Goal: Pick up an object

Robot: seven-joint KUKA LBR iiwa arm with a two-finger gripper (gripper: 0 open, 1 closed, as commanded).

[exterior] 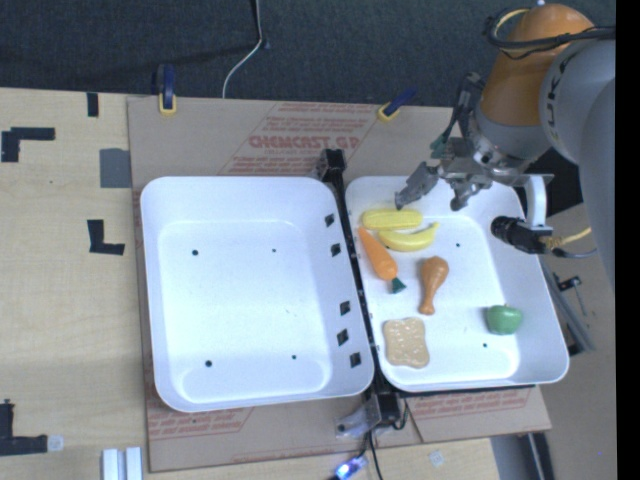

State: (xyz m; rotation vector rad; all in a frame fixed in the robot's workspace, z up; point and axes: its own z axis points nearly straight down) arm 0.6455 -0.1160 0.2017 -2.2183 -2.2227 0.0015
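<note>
The banana lies at the back of the right bin, touching the carrot. The claw hangs wide open just above it, holding nothing. Closing there may slip off its curve or catch the carrot.

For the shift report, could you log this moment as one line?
gripper: open, above banana | holding: nothing | right bin: five items

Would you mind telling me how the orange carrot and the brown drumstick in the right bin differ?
The orange toy carrot is slim, tapering to a green tip, and lies by the bin's left wall; the brown toy drumstick is bulbous at the top, narrowing downward, and sits nearer the middle. Both lie flat in the right white bin, just below the yellow banana.
</note>
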